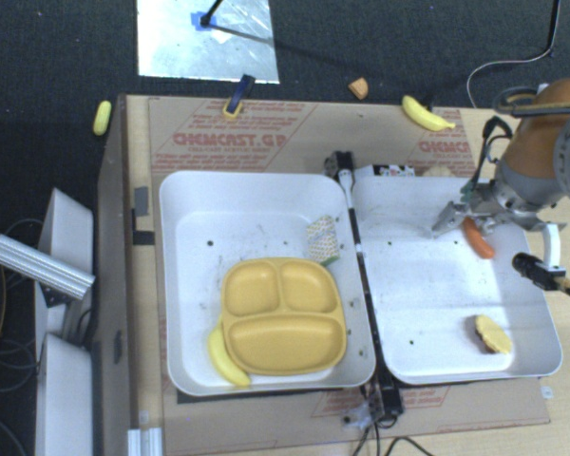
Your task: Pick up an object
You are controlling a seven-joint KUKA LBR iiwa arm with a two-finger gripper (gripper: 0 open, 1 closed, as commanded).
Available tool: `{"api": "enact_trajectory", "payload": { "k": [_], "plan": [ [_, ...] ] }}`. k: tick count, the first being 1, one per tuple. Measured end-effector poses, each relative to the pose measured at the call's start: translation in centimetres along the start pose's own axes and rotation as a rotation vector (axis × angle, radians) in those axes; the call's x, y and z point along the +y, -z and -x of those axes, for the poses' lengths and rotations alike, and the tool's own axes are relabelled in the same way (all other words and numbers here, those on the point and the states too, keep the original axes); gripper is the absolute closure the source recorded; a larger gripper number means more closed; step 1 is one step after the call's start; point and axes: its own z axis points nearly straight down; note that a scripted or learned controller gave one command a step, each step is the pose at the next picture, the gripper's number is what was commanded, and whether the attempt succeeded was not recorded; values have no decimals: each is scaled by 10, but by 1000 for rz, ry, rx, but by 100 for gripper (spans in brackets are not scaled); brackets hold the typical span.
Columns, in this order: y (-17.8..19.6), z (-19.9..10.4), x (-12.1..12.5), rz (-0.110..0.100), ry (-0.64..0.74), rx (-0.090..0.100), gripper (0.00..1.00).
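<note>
The pincer (459,218) hangs low in the right bin (427,283), its fingers apart with an orange carrot (479,239) lying just beside them and not gripped, a yellow piece (492,335) sits nearer that bin's front right corner, and the left bin (190,255) holds a yellow tray (283,313), a banana (224,357) touching the tray's left edge

Two bins sit side by side on the desk (266,126). In the left bin (185,207) a divided plate (283,313) lies toward the near side, with a banana (226,359) touching its near-left edge and a small wrapped piece (322,238) just behind it. In the right bin (427,293) a carrot-like piece (478,237) lies near the far right, under the gripper (467,214), and a bread-like chunk (492,334) lies at the near right. Behind the right bin, another banana (426,113) rests on the desk's far edge.
</note>
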Motion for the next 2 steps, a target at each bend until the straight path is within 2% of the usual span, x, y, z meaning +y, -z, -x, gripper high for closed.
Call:
{"api": "enact_trajectory", "payload": {
  "k": [1,2],
  "plan": [
    [12,0,1,5,1,-1,100],
    [88,-89,3,4,2,1,100]
  ]
}}
